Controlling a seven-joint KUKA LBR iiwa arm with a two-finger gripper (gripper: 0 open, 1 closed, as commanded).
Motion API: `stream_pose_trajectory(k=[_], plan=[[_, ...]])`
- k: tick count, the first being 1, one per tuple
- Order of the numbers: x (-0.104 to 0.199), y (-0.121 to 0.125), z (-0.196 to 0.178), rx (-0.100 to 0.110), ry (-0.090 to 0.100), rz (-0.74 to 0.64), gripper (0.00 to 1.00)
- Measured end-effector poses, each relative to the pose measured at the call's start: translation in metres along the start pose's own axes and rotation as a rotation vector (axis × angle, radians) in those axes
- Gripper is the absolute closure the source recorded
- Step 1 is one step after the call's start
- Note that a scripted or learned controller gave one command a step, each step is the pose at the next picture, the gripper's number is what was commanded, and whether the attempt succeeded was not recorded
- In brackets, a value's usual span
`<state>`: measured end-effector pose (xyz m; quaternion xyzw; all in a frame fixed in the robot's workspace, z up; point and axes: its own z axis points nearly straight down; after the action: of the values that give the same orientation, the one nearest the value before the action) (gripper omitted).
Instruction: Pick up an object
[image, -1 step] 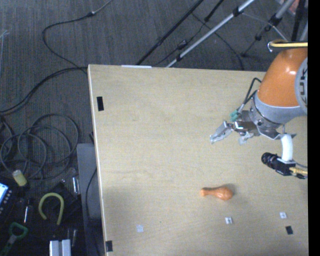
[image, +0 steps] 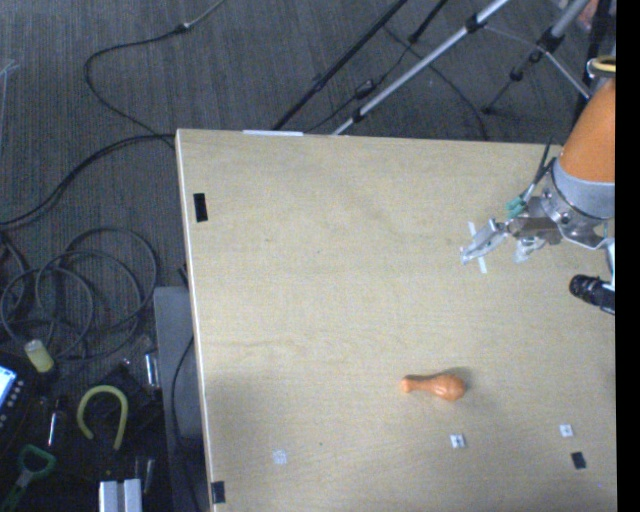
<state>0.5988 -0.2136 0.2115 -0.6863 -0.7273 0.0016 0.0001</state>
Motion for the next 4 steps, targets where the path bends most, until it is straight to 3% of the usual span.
stream_pose_trajectory(k=[2, 3, 4], plan=[[-0.003, 0.07, 0.127, -0.003, -0.001, -0.334, 0.0], [0.057, 0.074, 0.127, -0.003, 0.001, -0.545, 0.0], [0.058, 0.074, 0.118, -0.006, 0.002, -0.545, 1.0]])
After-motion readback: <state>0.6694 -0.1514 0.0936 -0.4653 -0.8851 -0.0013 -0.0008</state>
